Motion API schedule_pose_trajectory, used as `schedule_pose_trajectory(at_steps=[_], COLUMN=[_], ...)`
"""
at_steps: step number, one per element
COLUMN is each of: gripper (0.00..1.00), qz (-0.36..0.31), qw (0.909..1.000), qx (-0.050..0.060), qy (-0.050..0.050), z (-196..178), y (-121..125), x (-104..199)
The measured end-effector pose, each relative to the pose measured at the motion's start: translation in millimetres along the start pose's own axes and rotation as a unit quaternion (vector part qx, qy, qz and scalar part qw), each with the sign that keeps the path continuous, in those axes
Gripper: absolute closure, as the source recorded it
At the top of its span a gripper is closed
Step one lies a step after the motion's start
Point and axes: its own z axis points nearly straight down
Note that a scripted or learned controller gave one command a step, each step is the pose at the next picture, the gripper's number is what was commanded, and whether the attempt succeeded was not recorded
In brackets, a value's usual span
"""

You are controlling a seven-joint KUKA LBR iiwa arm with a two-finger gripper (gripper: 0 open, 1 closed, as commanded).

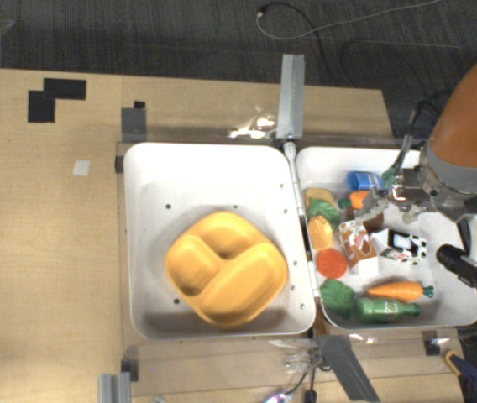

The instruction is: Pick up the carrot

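Observation:
The carrot [396, 290], orange with a green stub at its right end, lies on its side near the front of the right bin [465, 313]. A green bottle [387, 310] lies just in front of it and touches it. My gripper [387, 196] hangs over the back half of the same bin, well behind the carrot and apart from it, among the toys there. The grey arm with its orange band [474, 120] comes in from the right above it.
The right bin also holds a blue block [360, 180], a red tomato [332, 264], a brown and white carton [354, 240], a black and white piece [406, 246] and green vegetables [336, 295]. A yellow divided dish [226, 267] sits in the left bin [146, 191].

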Motion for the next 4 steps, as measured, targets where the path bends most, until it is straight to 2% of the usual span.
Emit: schedule_pose_trajectory(at_steps=[1, 2, 3, 4], gripper=[0.0, 0.0, 0.0, 0.0], qz=[0.096, 0.061, -0.008, -0.05], qw=[0.9954, 0.9981, 1.0, 0.9988], qx=[0.0, -0.002, -0.002, -0.003], qy=[0.0, 0.0, 0.0, -0.001], z=[12.9, 131.2, 102.4, 15.7], y=[55.2, 90.6, 130.6, 122.7], x=[-4.2, -55.7, 1.8, -58.6])
